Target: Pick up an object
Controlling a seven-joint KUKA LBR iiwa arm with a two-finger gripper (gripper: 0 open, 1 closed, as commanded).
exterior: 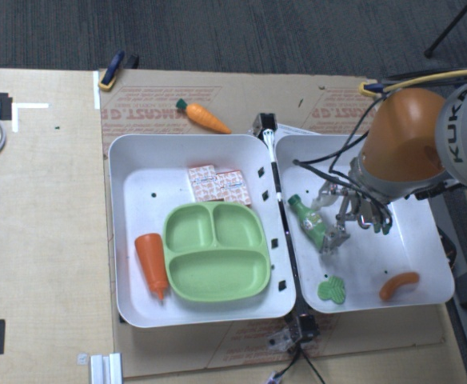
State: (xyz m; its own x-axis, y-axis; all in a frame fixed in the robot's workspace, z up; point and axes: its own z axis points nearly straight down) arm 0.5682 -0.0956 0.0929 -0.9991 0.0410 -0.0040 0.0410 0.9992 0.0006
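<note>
In the right bin (425, 238) a green bottle (308, 221) lies tilted near the left wall. A small green leafy toy (331, 290) sits at the front, and an orange sausage-shaped piece (398, 285) lies at the front right. My gripper (335, 234) hangs low over the middle of this bin, just right of the green bottle and close against it. The grey and orange wrist (405, 138) covers the bin's back right part. I see nothing clearly held.
The left bin (125, 214) holds a green divided plate (216, 252), an orange bottle-like piece (151, 264) and a flat red-and-white packet (216, 183). A toy carrot (204, 117) lies on the cardboard behind the bins. Cables (329, 162) trail over the right bin's back.
</note>
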